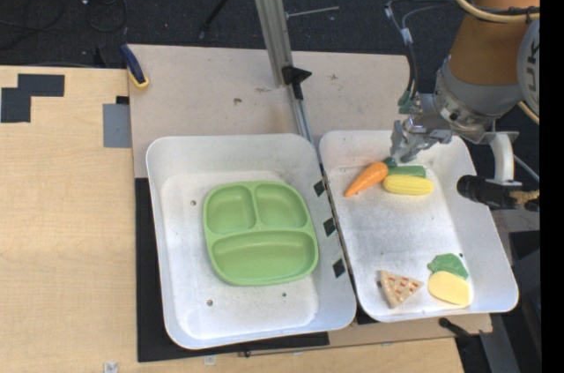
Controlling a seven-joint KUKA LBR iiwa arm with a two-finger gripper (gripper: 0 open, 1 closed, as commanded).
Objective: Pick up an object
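Gripper (407,152) on the grey arm hangs over the right white bin (480,287), just above a yellow corn cob toy (409,183); whether it is spread or pinching cannot be told. An orange carrot toy (366,179) lies beside the corn. The left white bin (167,274) holds a green sectioned plastic plate (260,232).

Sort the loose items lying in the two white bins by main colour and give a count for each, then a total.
Green: 1, the green plastic divided plate
Orange: 2, the orange toy carrot and the toy pizza slice
Yellow: 2, the yellow toy corn cob and the yellow toy lemon with green leaf
Total: 5
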